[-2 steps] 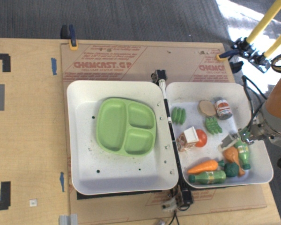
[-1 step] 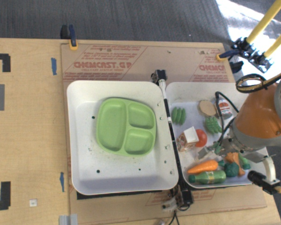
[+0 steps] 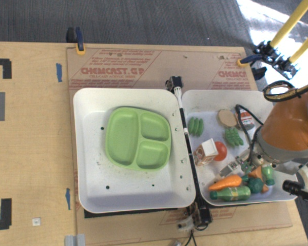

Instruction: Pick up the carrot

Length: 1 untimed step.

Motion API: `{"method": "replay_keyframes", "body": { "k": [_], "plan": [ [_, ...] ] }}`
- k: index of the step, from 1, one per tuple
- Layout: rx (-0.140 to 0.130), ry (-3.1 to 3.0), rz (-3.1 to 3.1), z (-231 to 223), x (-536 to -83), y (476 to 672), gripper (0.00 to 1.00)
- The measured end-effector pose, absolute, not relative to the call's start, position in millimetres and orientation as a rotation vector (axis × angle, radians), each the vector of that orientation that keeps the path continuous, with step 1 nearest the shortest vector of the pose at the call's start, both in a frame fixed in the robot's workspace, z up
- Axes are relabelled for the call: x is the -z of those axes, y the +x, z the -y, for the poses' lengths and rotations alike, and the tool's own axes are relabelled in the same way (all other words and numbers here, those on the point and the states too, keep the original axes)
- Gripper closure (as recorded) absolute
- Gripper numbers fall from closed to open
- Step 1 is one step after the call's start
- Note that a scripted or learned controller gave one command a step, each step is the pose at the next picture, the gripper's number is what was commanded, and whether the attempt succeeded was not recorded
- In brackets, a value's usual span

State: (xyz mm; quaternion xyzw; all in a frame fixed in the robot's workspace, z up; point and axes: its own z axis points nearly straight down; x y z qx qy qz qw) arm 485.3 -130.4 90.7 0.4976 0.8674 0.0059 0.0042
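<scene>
Carrot low in the right bin, arm over it

Nearest me, the carrot [image 3: 227,182] lay on the right bin [image 3: 210,104] floor beside a green bottle [image 3: 231,193]; the arm [image 3: 287,127] hid the claw [image 3: 252,164], so I couldn't tell its spread; beyond, plywood worktop [image 3: 31,137], grey floor [image 3: 143,9].

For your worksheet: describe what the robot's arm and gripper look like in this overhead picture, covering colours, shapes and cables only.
The arm enters from the right as a bulky rounded body with a broad orange band and grey metal beneath it. Thin black cables loop beside it over the right white bin. The gripper is small, metallic grey and angular. No markings are legible.
</scene>
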Motion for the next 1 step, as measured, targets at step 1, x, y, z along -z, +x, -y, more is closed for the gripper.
{"method": "replay_keyframes", "body": {
  "k": [1],
  "plan": [
    [-0.002, 1.317, -2.821, 112.8, -92.4, 486.7, 0.00]
  ]
}}
